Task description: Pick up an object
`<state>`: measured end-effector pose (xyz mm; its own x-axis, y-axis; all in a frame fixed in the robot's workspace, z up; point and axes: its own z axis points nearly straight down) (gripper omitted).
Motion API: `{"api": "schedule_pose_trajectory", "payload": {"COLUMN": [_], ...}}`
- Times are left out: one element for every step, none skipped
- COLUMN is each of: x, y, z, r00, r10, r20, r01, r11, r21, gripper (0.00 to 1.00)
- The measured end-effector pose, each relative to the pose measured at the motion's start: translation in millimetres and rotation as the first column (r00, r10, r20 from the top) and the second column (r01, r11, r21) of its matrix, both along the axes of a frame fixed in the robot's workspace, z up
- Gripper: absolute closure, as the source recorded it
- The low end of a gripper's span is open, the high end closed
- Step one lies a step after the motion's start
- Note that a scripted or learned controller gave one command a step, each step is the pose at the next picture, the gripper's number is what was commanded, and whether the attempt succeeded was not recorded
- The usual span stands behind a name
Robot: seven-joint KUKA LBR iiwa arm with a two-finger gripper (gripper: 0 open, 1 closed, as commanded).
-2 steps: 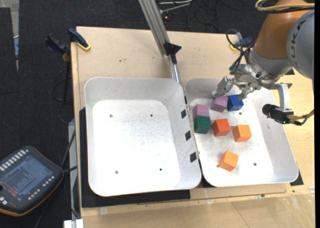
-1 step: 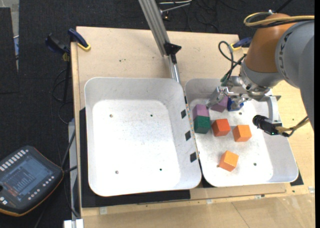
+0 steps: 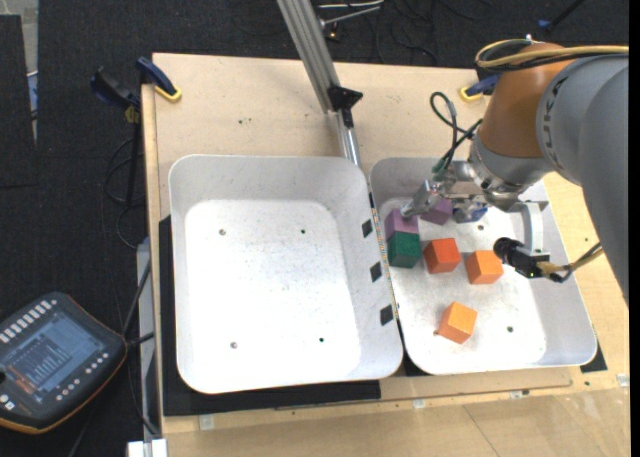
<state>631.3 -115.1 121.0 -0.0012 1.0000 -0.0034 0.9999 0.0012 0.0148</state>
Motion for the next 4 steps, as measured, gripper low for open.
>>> {"api": "schedule_pose_trajectory", "payload": {"x": [0.4, 2.4, 4.2, -22.8], "y": [0.6, 11.1, 11.1, 58.8], "z": [8.8, 65.0, 118.8, 121.1], "r00": [1.0, 1.0, 1.0, 1.0], "r10": [-0.001, 0.002, 0.002, 0.005], "r20": [0.001, -0.009, -0.007, -0.016], "r01": [0.001, -0.002, -0.002, -0.005], "r11": [1.0, 1.0, 1.0, 1.0], "r21": [0.001, 0.003, 0.002, 0.005], "gripper": [1.0, 1.0, 1.0, 1.0]}}
